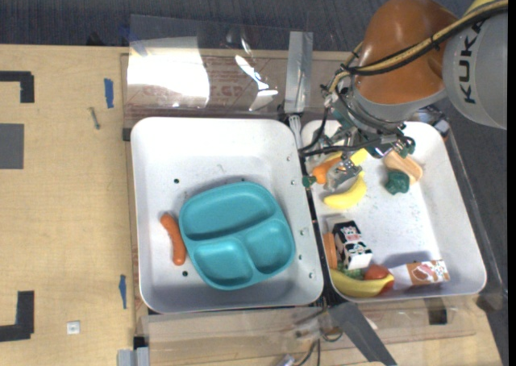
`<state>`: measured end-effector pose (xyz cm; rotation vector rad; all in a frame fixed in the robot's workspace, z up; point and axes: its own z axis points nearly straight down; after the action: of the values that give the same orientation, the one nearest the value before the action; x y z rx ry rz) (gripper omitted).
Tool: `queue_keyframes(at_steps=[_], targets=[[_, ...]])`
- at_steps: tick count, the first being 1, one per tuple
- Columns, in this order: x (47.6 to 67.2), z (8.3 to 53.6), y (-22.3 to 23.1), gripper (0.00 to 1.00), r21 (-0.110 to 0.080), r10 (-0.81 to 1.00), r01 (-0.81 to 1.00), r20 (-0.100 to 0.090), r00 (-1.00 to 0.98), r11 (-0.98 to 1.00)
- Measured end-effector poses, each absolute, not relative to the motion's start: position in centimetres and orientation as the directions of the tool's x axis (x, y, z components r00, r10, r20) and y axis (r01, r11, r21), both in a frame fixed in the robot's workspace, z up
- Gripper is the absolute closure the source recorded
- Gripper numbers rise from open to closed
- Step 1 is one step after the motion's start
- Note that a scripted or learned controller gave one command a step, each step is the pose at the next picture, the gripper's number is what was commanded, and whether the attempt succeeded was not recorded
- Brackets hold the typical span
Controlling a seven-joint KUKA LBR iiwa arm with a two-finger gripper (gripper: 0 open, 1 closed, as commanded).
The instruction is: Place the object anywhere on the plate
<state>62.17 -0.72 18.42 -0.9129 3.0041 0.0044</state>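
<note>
A teal divided plate [236,233] lies in the left bin [161,147], with an orange sausage-shaped toy [173,239] on the bin floor at its left edge. My gripper [348,168] hangs low over the upper left of the right bin [451,235], under the orange wrist band. It sits right above a yellow banana-like piece [348,191] and an orange piece [321,171]. The wrist and cables hide the fingers.
The right bin also holds a hot-dog toy [403,164], a green piece [397,183], a black-and-white carton [351,246], a banana with a red item [364,281] and a small orange box [426,272]. A clear plastic sheet [210,74] lies behind the left bin.
</note>
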Motion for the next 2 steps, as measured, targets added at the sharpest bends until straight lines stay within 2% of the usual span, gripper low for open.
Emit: queue_keyframes(at_steps=[1, 2], targets=[[58.9, 25.5, 4.1, 1.0, -0.004, -0.672, -0.672, -0.01, -0.74, 0.74], [53.7, 32.2, 11.0, 1.0, -0.006, -0.789, -0.789, -0.011, -0.615, 0.615]])
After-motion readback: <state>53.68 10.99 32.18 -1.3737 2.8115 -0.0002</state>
